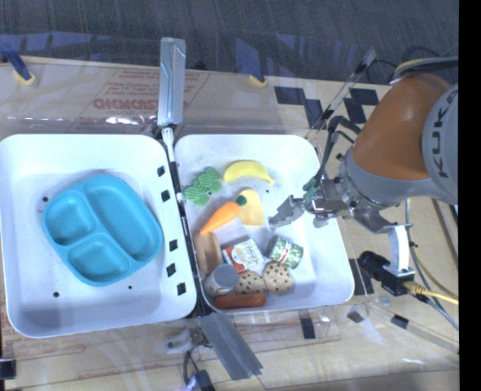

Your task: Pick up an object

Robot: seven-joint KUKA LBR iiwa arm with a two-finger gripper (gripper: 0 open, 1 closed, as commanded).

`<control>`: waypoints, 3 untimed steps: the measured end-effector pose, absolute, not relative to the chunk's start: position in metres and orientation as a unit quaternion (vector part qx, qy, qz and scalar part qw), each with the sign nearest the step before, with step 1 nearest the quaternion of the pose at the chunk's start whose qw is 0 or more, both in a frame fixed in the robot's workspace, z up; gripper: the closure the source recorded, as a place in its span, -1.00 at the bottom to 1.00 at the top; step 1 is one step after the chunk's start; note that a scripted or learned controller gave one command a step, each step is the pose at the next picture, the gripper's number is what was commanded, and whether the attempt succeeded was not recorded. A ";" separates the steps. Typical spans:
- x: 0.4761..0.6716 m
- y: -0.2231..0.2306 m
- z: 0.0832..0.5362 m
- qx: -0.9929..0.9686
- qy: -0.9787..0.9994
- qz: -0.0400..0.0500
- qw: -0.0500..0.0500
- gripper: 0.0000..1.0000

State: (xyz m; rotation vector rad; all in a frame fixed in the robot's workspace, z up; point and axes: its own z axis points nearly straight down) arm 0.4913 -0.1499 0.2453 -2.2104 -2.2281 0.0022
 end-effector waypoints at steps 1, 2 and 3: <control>0.512 -0.193 0.097 -0.639 -0.769 -0.002 -0.004 -1.00; 0.514 -0.192 0.108 -0.637 -0.771 -0.003 -0.004 1.00; 0.570 -0.150 0.092 -0.542 -0.841 0.000 0.000 1.00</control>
